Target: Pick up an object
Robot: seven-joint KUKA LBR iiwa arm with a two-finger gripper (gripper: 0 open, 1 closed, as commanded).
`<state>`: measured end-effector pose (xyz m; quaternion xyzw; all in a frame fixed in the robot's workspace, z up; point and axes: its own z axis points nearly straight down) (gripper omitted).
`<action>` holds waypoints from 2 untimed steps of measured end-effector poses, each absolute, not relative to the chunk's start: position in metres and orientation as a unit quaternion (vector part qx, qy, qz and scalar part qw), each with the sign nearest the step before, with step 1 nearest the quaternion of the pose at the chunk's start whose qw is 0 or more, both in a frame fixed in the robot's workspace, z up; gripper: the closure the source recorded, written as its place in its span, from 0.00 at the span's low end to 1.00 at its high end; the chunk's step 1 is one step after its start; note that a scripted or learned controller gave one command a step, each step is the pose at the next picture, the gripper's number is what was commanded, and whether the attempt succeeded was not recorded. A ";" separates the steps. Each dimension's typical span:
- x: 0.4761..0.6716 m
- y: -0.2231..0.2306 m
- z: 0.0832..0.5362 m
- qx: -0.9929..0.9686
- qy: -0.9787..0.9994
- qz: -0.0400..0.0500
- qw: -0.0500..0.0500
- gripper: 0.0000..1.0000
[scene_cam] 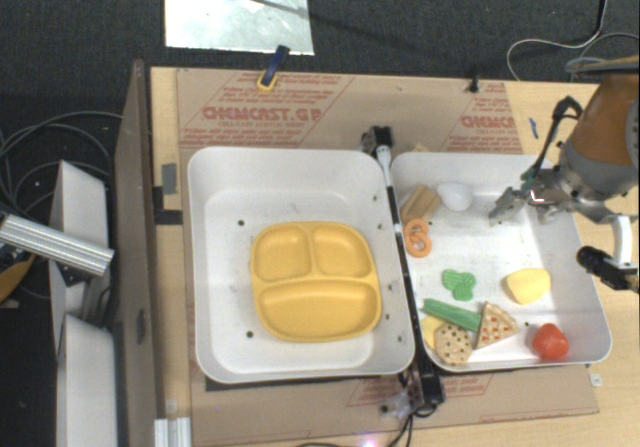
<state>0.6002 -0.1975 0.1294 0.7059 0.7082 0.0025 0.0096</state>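
- While the arm reaches in from the right, the end effector (508, 203) hangs over the right bin (585, 280), fingers spread and holding nothing.
- Below it lie a white egg (455, 196), wooden block (420, 203), orange ring (417, 238), green broccoli (459, 284), yellow lemon (527, 285), pizza slice (493, 324) and red tomato (549, 340).
- A yellow divided plate (315, 279) sits in the left bin (225, 195).

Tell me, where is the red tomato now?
The red tomato lies in the right bin's near right corner, just right of the pizza slice and below the yellow lemon.
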 end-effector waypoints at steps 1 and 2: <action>0.562 -0.123 0.198 0.704 0.710 0.002 0.001 0.00; 0.524 -0.113 0.136 0.707 0.708 -0.001 -0.003 0.00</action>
